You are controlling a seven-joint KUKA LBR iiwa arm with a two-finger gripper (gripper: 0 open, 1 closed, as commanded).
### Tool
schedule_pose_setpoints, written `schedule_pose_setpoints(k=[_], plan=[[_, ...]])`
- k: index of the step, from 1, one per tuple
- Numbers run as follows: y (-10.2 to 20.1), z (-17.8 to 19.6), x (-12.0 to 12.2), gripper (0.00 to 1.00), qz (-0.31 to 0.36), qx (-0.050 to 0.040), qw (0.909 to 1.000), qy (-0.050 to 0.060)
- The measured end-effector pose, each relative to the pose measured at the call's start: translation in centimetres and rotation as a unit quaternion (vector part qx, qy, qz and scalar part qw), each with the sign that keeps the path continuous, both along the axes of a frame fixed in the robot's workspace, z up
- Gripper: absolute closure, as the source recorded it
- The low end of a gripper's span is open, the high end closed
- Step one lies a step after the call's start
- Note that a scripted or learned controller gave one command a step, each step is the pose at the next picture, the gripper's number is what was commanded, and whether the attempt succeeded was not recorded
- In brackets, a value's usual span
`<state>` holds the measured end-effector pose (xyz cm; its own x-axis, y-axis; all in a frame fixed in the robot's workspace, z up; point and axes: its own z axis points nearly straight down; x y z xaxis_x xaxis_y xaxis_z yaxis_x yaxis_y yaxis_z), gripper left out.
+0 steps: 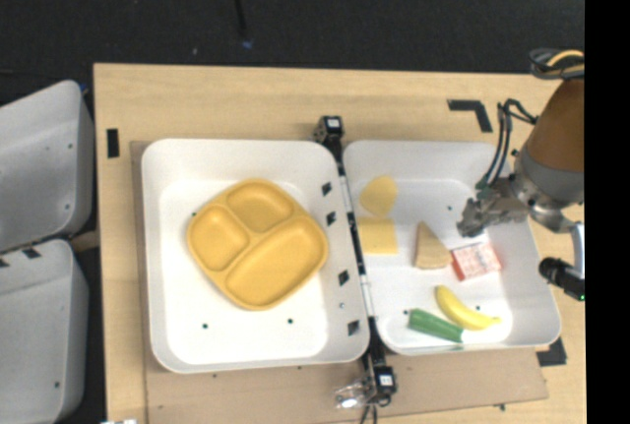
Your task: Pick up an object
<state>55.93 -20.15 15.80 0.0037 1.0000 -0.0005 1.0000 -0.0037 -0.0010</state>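
In the right bin (433,171) lie several toy foods: a round yellow piece (379,195), a yellow cheese square (378,238), a tan wedge (429,248), a red-and-white packet (475,262), a yellow banana (465,309) and a green vegetable (434,326). My gripper (479,216) hangs at the bin's right side, just above the red-and-white packet and right of the tan wedge. Nothing shows between its fingers.
The left bin (167,314) holds a yellow divided plate (258,242). A ridge with black clips (346,245) separates the two bins. The wooden bench (246,102) surrounds them, with white panels (39,166) off to the left.
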Motion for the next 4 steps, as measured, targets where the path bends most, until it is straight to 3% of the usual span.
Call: schedule_pose_setpoints(k=[2,3,4], plan=[[0.0,11.8,1.0,1.0,0.004,-0.0006,1.0,-0.002],[-0.1,13.6,1.1,1.0,0.005,0.0001,1.0,0.0],[3.8,12.6,2.6,1.0,0.005,0.0005,1.0,0.002]])
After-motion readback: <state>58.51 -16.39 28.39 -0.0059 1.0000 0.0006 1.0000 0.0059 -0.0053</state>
